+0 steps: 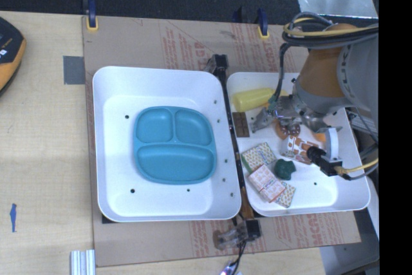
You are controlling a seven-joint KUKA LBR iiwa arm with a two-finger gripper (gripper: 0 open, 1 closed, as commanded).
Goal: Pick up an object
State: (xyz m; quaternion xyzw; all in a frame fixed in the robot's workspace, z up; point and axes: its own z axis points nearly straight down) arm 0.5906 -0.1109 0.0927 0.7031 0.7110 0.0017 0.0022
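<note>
Patterned packets (265, 174) and a green lump (284, 168) crowd the right bin's (341, 201) near edge; the left bin (112, 158) holds a blue divided plate (174, 144). Whether the gripper (288, 119) is clenched, I cannot tell.

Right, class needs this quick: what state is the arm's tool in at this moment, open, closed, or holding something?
Tool: low over the right bin, above the clutter; open or closed cannot be told from this view, and no held object can be made out.
</note>
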